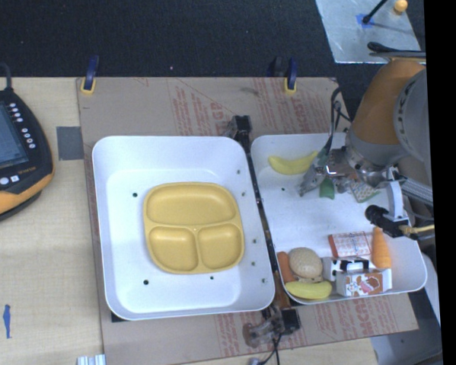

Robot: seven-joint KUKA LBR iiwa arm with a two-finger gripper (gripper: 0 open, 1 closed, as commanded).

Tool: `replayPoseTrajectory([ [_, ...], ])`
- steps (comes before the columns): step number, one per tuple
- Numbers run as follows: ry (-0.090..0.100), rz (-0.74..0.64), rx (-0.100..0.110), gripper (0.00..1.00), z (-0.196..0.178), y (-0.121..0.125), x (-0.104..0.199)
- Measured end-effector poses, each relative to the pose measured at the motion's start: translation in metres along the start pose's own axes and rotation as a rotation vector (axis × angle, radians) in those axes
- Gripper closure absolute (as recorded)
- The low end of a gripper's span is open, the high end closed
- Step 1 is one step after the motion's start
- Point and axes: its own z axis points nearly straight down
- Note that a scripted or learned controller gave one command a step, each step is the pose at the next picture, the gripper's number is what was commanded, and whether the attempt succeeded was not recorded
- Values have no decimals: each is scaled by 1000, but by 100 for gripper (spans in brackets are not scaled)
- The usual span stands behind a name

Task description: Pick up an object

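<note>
Just left of the gripper (319, 182) lies a banana (291, 164).

Faint red printing is running across the brown cardboard sheet (208, 102) under the bins, too blurred to read; the small cartons (358, 266) at the right bin's (291, 220) near-right corner are showing red-and-white markings, also illegible

Grey arm (389, 124) low, hand (319, 182) downward
</note>
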Motion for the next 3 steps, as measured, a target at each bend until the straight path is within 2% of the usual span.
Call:
replayPoseTrajectory([
  [1, 2, 3, -1, 0, 1, 40, -14],
  [3, 3, 5, 1, 0, 1, 22, -39],
])
